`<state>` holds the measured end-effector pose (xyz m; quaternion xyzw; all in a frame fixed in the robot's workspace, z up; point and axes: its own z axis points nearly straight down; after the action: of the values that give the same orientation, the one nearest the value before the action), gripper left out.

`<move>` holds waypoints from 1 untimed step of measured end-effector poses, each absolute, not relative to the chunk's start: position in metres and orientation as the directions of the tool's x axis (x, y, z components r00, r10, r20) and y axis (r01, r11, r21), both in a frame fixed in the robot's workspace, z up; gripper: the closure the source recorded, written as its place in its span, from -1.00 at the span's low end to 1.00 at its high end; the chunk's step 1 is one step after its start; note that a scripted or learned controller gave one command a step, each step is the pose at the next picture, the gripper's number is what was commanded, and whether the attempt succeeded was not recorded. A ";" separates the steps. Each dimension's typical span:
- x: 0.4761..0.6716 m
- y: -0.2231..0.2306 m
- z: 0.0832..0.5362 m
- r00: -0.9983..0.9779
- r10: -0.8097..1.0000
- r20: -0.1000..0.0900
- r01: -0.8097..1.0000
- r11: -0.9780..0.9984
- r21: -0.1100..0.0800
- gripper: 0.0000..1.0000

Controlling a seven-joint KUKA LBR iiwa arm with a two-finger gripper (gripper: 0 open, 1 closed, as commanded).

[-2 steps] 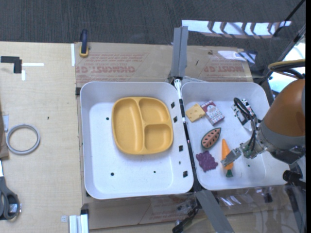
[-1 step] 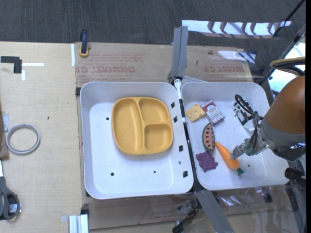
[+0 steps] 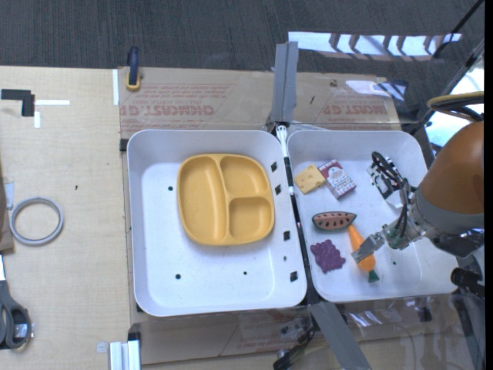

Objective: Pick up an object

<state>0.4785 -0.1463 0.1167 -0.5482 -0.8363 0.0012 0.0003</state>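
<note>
**A:** Where is the gripper (image 3: 368, 248)?

**B:** Low in the right bin (image 3: 412, 272), reaching in from the right. Its grey tip sits right over the carrot (image 3: 359, 245), an orange piece with a green end near the bin's front. The tip overlaps the carrot's lower half, but I cannot tell whether the fingers are spread or pinched on it; they are too small and blurred.

**A:** What else lies in that bin?

**B:** Just left of the carrot, a bunch of purple grapes (image 3: 328, 255). Above those, a watermelon slice (image 3: 333, 220), dark red with a green rim, lying flat. Farther back, a yellow cheese wedge (image 3: 310, 179), and beside it on the right a small red and white carton (image 3: 337, 179). Near the back right wall there is a black wiry object (image 3: 383, 173); I cannot make out what it is.

**A:** And the left bin (image 3: 154, 276)?

**B:** It holds a yellow divided plate (image 3: 226, 199) with three compartments, lying flat near the middle, nothing in its sections.

**A:** Anything outside the bins?

**B:** A grey ring (image 3: 35, 220) lies on the wooden bench (image 3: 62, 160), well to the left.
</note>
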 end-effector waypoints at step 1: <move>0.480 -0.146 0.125 -0.401 0.916 -0.002 0.916 0.401 -0.002 1.00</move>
<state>0.4795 -0.1465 0.1255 -0.5472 -0.8370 0.0015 -0.0002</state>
